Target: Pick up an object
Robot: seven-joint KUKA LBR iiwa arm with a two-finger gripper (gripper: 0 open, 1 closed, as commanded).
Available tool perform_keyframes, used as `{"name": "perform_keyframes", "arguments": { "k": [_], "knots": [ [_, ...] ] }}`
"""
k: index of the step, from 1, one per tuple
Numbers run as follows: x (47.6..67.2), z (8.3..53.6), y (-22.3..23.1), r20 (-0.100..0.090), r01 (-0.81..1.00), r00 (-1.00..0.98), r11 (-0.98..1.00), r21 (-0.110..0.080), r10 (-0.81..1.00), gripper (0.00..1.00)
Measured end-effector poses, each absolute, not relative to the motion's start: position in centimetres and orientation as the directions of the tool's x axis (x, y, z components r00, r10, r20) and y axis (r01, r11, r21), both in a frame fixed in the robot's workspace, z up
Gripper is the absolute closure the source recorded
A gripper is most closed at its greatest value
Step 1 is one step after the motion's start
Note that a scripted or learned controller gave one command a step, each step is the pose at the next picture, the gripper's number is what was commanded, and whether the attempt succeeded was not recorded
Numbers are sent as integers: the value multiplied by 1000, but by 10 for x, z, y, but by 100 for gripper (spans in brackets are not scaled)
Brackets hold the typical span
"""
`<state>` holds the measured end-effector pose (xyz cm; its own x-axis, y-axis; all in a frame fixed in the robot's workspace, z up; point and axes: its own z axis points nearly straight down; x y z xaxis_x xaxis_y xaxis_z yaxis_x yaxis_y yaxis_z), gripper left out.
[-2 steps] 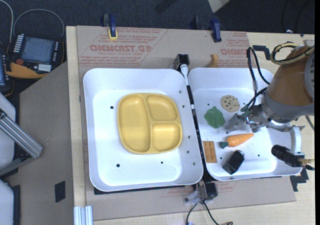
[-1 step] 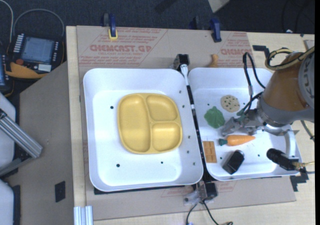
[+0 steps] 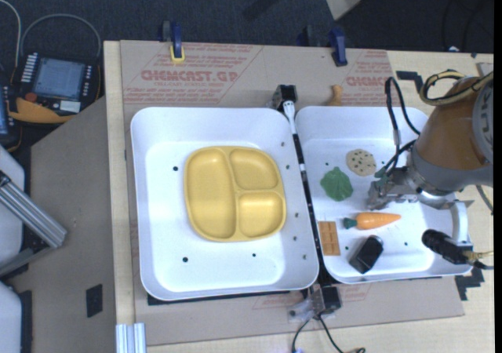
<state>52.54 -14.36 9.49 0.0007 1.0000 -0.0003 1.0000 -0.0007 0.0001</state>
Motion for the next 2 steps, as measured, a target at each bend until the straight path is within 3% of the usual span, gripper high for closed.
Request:
{"name": "perform_keyframes", "arguments": {
  "k": [2],
  "knots": [
    [520,207,-139,-3,1000,-1,1,8,1000,100]
  ]
}}
